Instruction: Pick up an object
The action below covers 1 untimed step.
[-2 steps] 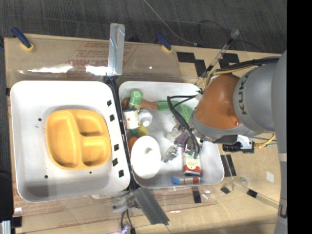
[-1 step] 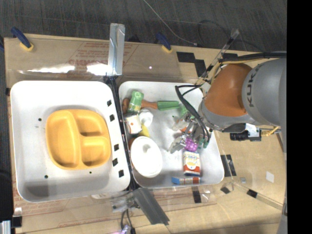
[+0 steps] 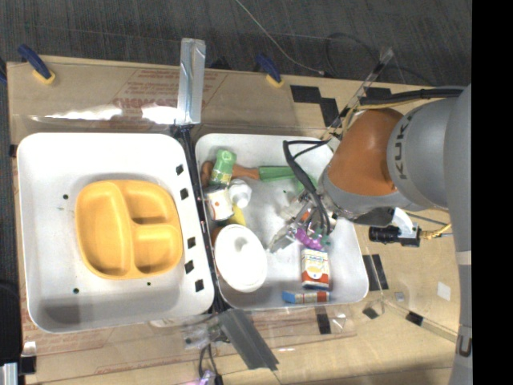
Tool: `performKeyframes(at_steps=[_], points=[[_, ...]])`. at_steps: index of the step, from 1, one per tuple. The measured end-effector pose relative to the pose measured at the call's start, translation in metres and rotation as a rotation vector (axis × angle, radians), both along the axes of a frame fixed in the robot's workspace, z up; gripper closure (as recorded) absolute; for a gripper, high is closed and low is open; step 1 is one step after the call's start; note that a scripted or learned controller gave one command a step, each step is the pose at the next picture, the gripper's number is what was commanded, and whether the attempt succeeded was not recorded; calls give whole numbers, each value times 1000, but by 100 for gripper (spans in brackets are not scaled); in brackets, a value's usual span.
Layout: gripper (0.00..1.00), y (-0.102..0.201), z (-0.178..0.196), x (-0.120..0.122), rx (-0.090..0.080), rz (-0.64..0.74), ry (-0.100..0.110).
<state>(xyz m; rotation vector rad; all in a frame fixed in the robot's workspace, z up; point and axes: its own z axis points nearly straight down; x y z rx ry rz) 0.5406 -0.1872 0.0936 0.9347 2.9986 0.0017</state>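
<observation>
My gripper [image 3: 295,224] hangs low in the right bin [image 3: 353,275], below the orange wrist band. Its metal fingers [image 3: 282,237] point down-left toward the bin floor. A small purple item [image 3: 308,236] lies right beside the fingers, and I cannot tell if it is between them. Just below it lies a red and white carton [image 3: 316,268]. A white bowl [image 3: 240,256] sits to the left of the gripper. A green-handled tool [image 3: 276,172] and a green and brown bottle [image 3: 219,168] lie at the bin's far end.
The left bin [image 3: 48,295] holds a yellow divided tray [image 3: 128,227]. In the right bin, a small white bottle [image 3: 238,192], an orange-labelled item [image 3: 218,207] and a marker [image 3: 304,297] near the front wall crowd the floor. Black cables [image 3: 298,160] loop off the wrist.
</observation>
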Motion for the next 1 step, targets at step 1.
performKeyframes(at_steps=[1], points=[[0, 0, 0, 0, 0, 0, 0]])
